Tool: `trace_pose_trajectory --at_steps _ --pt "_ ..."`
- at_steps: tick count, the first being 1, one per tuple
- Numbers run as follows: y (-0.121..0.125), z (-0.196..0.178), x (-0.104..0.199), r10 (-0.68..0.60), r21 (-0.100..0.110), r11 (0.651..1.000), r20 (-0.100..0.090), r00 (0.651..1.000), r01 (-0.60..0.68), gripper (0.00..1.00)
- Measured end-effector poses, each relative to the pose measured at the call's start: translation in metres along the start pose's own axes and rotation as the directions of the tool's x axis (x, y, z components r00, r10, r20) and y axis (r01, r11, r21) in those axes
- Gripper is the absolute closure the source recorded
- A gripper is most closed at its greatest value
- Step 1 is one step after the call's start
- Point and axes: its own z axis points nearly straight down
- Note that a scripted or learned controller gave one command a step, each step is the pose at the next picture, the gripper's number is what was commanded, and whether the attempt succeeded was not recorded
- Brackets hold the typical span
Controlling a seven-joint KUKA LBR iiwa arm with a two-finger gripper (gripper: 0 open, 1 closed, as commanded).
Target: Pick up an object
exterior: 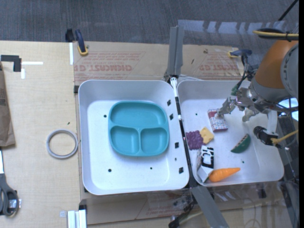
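The gripper [227,106] is hovering at right of centre, fingers spread and gripping nothing, its tips just above the small red-and-white packet [217,119] (lying flat in the right bin [266,167]).

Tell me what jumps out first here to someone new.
The teal divided plate sits alone in the left bin. In the right bin, small items cluster along the left wall: purple grapes, an orange carrot, a green wedge. The pincer hovers by a red-and-white packet.
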Motion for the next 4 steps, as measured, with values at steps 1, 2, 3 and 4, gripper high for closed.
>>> trace_pose_trajectory --at_steps 1,2,3,4 --pt "0.044 -0.062 0.042 -0.320 0.002 0.947 -0.001 0.947 0.320 0.00" --pt "0.028 -0.080 0.029 -0.358 0.004 0.934 -0.002 0.934 0.358 0.00" --pt "-0.012 -0.003 0.041 -0.414 0.004 0.910 -0.004 0.910 0.414 0.00" --pt "-0.035 0.010 0.038 -0.398 0.005 0.917 -0.004 0.917 0.398 0.00"
